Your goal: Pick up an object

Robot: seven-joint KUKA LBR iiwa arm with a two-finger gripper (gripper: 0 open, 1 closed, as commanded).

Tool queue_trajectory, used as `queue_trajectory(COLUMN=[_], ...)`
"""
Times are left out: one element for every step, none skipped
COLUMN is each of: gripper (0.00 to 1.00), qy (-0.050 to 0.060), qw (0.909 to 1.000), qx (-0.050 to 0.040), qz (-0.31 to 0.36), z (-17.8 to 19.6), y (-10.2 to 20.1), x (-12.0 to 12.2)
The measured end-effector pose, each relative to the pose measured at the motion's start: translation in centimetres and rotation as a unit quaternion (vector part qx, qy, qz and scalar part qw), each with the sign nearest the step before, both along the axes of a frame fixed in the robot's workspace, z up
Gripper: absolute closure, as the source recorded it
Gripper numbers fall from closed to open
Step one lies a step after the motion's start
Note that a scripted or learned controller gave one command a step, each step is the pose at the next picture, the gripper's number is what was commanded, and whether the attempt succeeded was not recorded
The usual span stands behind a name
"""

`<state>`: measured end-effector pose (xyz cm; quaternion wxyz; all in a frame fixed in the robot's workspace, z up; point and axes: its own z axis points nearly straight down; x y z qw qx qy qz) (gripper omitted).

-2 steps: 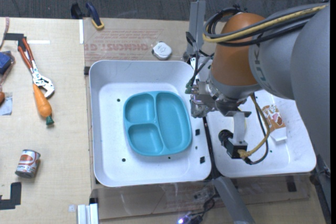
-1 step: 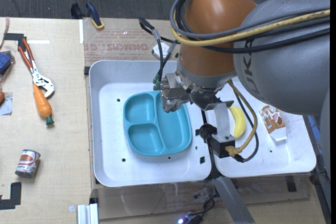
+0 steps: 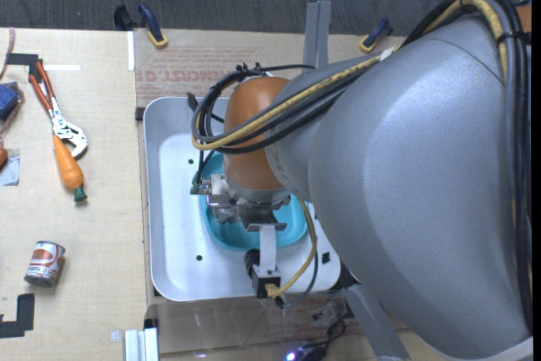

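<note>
The arm (image 3: 406,173) comes in from the right and covers most of that side, its broad grey body hiding the right-hand bin almost wholly. The orange band (image 3: 252,131) sits over the left-hand white bin (image 3: 165,207), with the wrist pointing down into it. Black and yellow cables (image 3: 254,127) loop around the band and run back along the arm.

Below the wrist lies a blue dish (image 3: 292,228) (bowl or plate, I cannot tell which) on the bin floor, towards the bin's right half; only its lower rim and a sliver at the left peek out from under the wrist. The gripper (image 3: 245,216) is directly over this dish, but the wrist body hides its tips, so I cannot tell whether it is spread or closed, nor whether it touches the dish. A small black block on a pale bracket (image 3: 266,262) hangs from the wrist near the bin's front edge.

The left part of the bin floor is bare white with a few small dark dots.

Well apart, on the wooden bench (image 3: 93,266) to the left of the bin, lie a wrench with an orange handle (image 3: 57,118), a toy carrot (image 3: 69,169) just beside it, and a small can (image 3: 44,262) on its side nearer the front. Clamps (image 3: 150,25) grip the cardboard sheet (image 3: 203,63) behind the bin.
</note>
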<state>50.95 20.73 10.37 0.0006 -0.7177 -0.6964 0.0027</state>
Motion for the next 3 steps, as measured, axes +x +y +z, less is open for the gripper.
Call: queue_trajectory(gripper=[1.0,1.0,1.0], qy=[-0.001,-0.002,-0.003], qw=[0.9734,0.9471,0.985], qx=[-0.0012,-0.0003,-0.0004], qz=[-0.229,-0.321,-0.172], z=[8.5,-1.1,7.1], y=[-6.6,0.9,-4.0], x=[4.2,7.8,14.2])
